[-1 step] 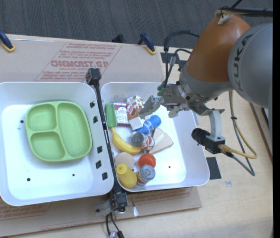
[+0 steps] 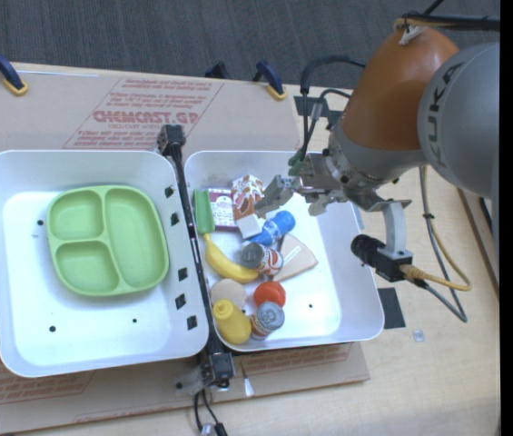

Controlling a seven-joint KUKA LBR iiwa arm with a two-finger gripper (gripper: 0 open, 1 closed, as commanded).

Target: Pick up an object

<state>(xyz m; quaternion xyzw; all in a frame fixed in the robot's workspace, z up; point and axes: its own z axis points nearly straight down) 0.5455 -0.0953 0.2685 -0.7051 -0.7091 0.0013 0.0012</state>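
Gripper (image 2: 270,198) is seen above the right bin (image 2: 351,284), beside the blue bottle (image 2: 277,227) among clustered items near the banana (image 2: 227,263); its finger state cannot be told.

Two white bins (image 2: 2,271), one green plate (image 2: 108,239), one banana (image 2: 227,265), one blue bottle (image 2: 277,226).

Glossy smooth white plastic bins (image 2: 356,284), matt green plastic divided plate (image 2: 106,239), printed brown cardboard sheet (image 2: 138,116) beneath, shiny yellow banana (image 2: 227,263).
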